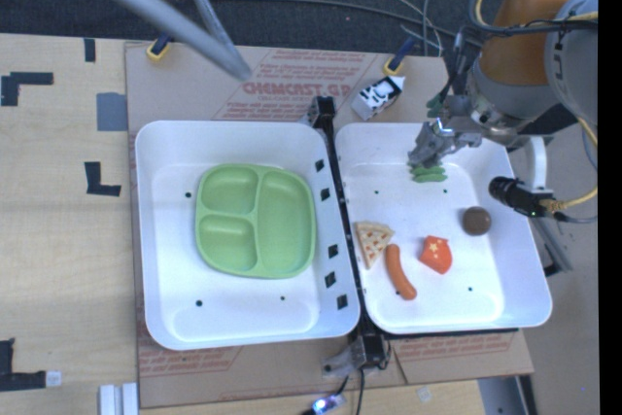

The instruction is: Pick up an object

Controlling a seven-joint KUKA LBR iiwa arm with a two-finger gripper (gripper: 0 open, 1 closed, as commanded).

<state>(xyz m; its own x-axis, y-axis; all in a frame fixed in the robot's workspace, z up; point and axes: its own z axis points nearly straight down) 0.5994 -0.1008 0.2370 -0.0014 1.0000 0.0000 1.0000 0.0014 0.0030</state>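
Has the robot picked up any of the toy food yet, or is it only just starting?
Not yet, it seems. The gripper is low in the right bin, right over the green piece, which lies on the bin floor. Whether it has a grasp is unclear. Nothing looks lifted: the hot dog, pizza slice, red piece and brown ball lie untouched. Left to do: grasp and lift.

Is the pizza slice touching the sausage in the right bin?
Apart. The camera view shows white bin floor between the pizza slice and the sausage.

Slanted overhead view of both bins (155,238)
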